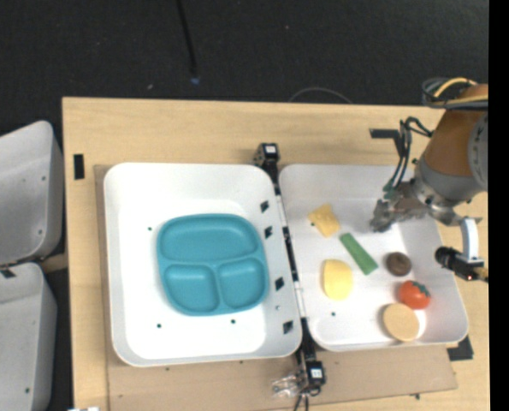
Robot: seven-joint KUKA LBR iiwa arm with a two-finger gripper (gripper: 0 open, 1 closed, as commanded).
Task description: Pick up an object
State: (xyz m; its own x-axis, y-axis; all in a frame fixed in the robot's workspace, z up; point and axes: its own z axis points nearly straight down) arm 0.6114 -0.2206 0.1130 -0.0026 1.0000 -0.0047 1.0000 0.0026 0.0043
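Gripper (382,219) is seen above right bin (367,334), behind green block (358,253); finger state cannot be told; yellow lemon (338,279) is noted just before that block.

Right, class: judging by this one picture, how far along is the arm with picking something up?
Done: the arm has reached over the right bin, with the claw near the bin's far side. In hand: nothing shows in the claw. Left: the whole grasp and lift. The green stick, yellow wedge, lemon, brown ball, tomato and tan disc all lie on the bin floor.
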